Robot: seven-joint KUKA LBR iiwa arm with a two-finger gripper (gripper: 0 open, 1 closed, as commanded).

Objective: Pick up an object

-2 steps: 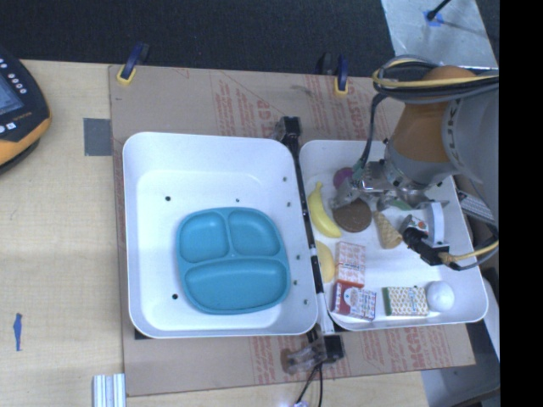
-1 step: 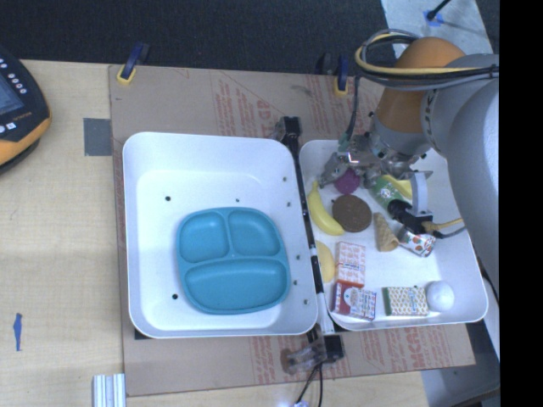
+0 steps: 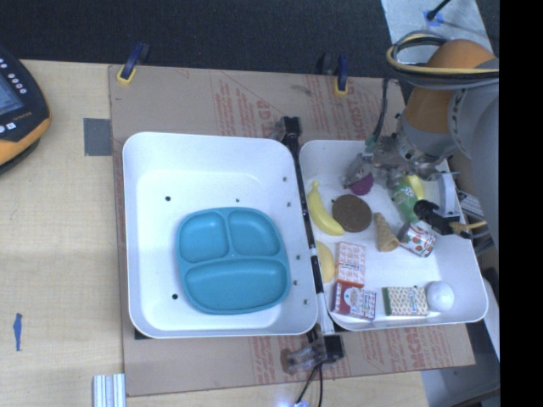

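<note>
The gripper (image 3: pixel 371 161) hangs low over the far end of the right bin (image 3: pixel 471 308), by a purple item (image 3: pixel 362 181) and a green bottle (image 3: pixel 404 194); whether its fingers are wide or closed I cannot tell, so nothing counts as held; the crowding is the risk; the banana (image 3: pixel 322 213), brown disc (image 3: pixel 351 214) and can (image 3: pixel 418 241) lie close, so a closing could nudge neighbours or pinch two; the bin wall may block a finger.

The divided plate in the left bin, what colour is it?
The divided plate is light blue, almost turquoise, plain without pattern. The camera view shows it clearly from above.
</note>
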